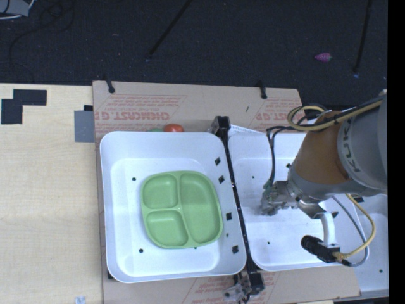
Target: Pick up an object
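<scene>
The gripper (273,202) is down inside the right bin (278,258), and honestly I can't tell from this angle what it's doing or whether it's got anything. The only object around is a light green plate (181,209) with 3 compartments and rounded corners, lying flat in the middle of the left bin (120,170). So it's well to the gripper's left, across the divider, not touching.

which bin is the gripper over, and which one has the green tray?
The gripper is over the right bin. The green divided tray lies in the left bin, across the black divider from the arm.
</scene>
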